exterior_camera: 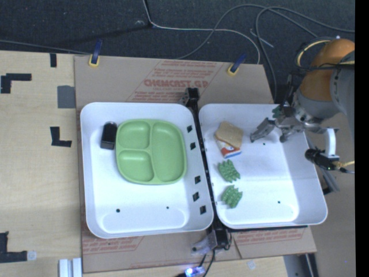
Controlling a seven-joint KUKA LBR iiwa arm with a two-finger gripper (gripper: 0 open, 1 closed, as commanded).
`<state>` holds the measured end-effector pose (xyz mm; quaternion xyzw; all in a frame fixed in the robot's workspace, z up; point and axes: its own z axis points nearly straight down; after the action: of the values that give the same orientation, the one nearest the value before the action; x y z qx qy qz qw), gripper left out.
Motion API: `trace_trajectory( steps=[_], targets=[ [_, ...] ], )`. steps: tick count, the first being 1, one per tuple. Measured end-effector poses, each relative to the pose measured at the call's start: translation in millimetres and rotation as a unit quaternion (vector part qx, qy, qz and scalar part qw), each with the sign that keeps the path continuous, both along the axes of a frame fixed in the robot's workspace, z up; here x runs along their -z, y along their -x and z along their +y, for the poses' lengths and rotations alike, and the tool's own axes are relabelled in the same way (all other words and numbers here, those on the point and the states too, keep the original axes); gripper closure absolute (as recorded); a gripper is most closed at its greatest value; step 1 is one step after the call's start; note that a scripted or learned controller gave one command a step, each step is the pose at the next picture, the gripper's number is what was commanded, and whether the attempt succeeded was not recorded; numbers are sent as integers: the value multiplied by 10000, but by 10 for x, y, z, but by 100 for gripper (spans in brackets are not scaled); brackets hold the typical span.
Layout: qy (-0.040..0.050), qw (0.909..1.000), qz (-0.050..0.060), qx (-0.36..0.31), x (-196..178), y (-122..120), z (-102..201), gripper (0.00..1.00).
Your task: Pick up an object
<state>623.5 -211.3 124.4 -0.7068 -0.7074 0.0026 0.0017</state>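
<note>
Hovering over the right bin (300,203), the gripper (270,130) has its fingers spread and nothing between them; nearest it lies a tan block (229,134) atop a small card, likely light and soft, best pinched across its short sides, with two knobbly green pieces (229,171) below; the smooth white floor leaves ample room around each

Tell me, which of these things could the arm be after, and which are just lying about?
Could be picked, all in the right bin where the gripper hovers:
- tan and orange block
- upper green knobbly piece
- lower green knobbly piece

Lying about, in the left bin:
- green divided plate
- small black object
</note>
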Motion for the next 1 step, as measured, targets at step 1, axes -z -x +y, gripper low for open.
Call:
trace_trajectory(
  steps=[1],
  targets=[
    [5, 10000, -26, -6, -134, -16, 5, 100]
  ],
)
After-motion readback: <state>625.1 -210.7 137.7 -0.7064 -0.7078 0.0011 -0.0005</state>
